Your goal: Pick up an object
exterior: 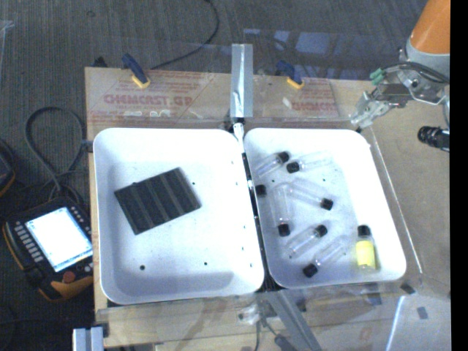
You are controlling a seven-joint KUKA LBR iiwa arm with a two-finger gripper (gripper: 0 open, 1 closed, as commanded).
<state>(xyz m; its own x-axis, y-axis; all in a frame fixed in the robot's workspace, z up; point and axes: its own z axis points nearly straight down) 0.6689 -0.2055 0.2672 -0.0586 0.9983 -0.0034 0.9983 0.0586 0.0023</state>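
Observation:
The right white bin (380,168) holds several clear vials with black caps, among them one near the back (272,164), one in the middle (311,194) and one near the front (322,258). A yellow-filled vial (364,251) with a black cap lies at the bin's front right. The gripper (365,112) hangs above the bench just past the right bin's back right corner, under the arm's orange band (437,17). It is apart from all the vials, and nothing shows between its thin fingers.
The left white bin (110,269) holds a black ribbed tray (157,199), lying at a slant. A metal post (241,86) stands between the bins at the back. Blue clamps (133,66) grip the rear board. A teach pendant (51,243) lies at far left.

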